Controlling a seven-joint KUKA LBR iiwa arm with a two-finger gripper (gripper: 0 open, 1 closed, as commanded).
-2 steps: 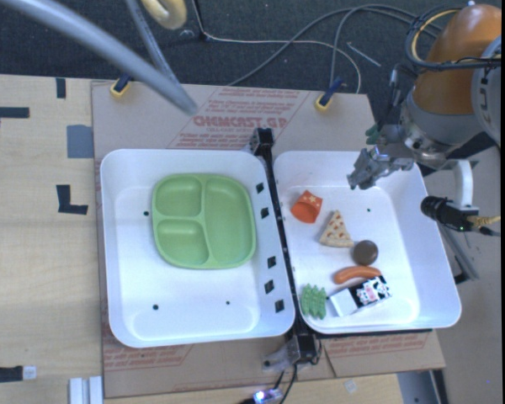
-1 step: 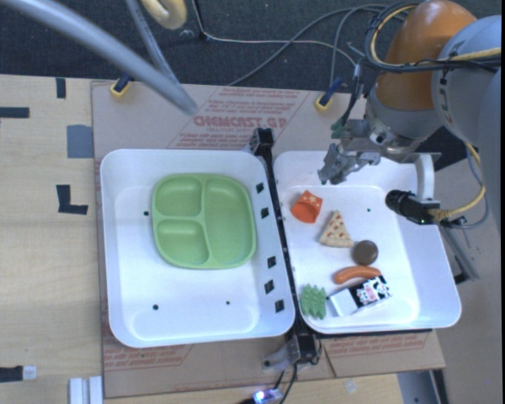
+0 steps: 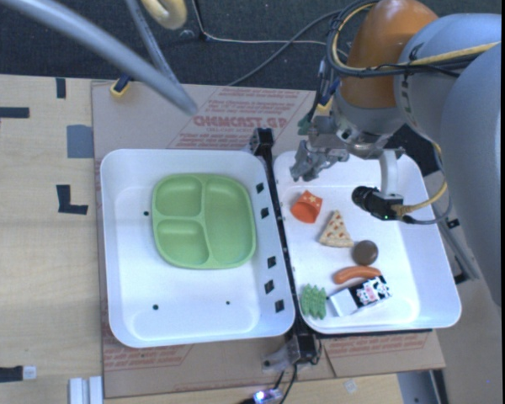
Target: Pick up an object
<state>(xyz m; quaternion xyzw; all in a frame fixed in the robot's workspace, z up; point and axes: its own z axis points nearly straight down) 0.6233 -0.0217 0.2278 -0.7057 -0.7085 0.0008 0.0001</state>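
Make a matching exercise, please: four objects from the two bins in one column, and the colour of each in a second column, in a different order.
Objects:
1. divided plate
2. sausage
3. wedge of food
4. round piece

Colours:
A. tan
B. brown
C. light green
D. orange-red

Pairs: 1-C, 2-D, 3-A, 4-B

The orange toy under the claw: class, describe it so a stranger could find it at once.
Start at the right-hand white bin. Near its upper left, just below the claw, lies the small orange toy. It is the uppermost piece there, a brighter orange-red than the tan wedge beside it.
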